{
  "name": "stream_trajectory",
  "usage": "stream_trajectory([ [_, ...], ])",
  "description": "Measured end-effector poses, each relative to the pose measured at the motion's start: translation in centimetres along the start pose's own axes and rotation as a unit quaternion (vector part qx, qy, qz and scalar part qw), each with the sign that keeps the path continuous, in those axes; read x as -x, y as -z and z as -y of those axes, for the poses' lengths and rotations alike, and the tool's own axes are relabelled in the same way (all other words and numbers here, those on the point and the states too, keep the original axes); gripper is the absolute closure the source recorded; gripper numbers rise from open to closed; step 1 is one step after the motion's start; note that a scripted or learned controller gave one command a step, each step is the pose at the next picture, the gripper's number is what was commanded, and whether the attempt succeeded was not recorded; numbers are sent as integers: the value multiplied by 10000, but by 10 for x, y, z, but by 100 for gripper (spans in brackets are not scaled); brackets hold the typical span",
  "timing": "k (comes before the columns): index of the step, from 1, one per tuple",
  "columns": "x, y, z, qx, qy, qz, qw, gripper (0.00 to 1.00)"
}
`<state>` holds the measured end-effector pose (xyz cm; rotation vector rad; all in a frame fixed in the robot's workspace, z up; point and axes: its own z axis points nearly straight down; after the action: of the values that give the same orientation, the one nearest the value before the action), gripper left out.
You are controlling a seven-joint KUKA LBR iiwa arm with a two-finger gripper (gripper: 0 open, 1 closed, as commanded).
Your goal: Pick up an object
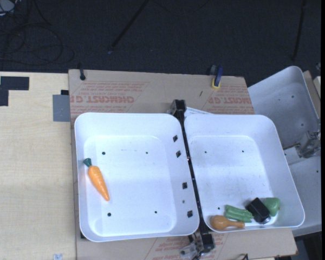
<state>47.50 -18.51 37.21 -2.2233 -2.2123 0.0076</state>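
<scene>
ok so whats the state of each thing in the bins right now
toy carrot: lying flat by the left wall of the left bin, green top toward the back
green bean pod: lying flat at the front of the right bin
black block: tilted, resting against the green pieces
green vegetable: lying beside the black block
orange gourd-shaped toy: on its side by the front rim

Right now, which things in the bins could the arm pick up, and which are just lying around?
Could be picked:
carrot in the left bin
green vegetable, black block, green piece and tan gourd-shaped toy in the right bin

Just lying about:
blue-and-yellow clamp on the cardboard sheet
cables on the dark floor
</scene>
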Motion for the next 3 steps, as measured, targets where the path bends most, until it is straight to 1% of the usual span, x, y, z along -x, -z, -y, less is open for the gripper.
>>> stream_trajectory([
  [1,-37,45,-1,49,48,2,10000,100],
  [2,-7,3,0,3,10,-2,10000,100],
  [3,-3,29,-1,38,33,6,10000,100],
])
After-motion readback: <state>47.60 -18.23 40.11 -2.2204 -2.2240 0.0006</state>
